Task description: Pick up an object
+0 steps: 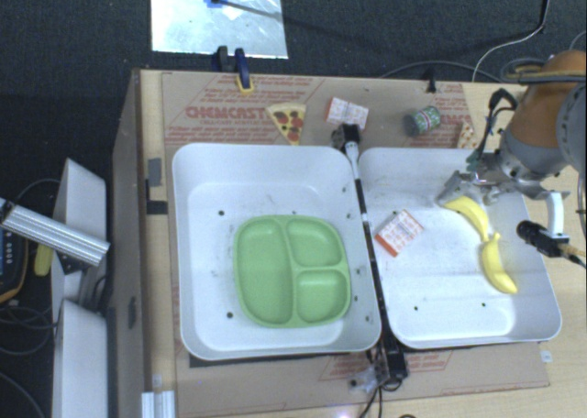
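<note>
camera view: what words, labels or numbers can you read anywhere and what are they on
"CHEMCAST": red print on the brown paper-covered board behind the two bins; the smaller lines around it are blurred.
White and red card in the right bin: print too small to read.
White and red packet on the board: unreadable.
Small green can: label unreadable.

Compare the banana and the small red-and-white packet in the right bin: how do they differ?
The banana is yellow, long and curved; the packet is white and red, flat and roughly rectangular. The banana is larger and lies nearer the gripper, its top end close below it; the packet sits by the bin's left wall. Both rest in the right bin.
</note>
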`<action>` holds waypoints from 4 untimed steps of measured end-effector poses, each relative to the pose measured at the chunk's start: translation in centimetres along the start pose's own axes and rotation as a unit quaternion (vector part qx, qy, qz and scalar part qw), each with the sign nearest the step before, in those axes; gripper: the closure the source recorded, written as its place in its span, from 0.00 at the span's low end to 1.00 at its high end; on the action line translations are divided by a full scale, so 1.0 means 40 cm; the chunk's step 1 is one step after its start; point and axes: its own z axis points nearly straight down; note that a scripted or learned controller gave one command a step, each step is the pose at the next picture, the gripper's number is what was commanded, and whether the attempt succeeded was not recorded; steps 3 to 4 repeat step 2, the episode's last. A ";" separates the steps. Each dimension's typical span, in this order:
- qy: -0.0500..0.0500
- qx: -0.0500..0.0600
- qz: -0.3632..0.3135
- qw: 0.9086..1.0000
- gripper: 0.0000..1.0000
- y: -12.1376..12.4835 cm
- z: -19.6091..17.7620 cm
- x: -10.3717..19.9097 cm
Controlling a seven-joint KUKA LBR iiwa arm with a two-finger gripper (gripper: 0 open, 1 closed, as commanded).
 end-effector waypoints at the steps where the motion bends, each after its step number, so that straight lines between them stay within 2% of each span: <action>1: -0.001 -0.003 -0.001 1.000 1.00 0.004 -0.030 0.000; 2: 0.000 -0.002 -0.001 1.000 1.00 -0.040 -0.183 0.195; 4: 0.000 -0.002 -0.001 1.000 1.00 -0.040 -0.183 0.195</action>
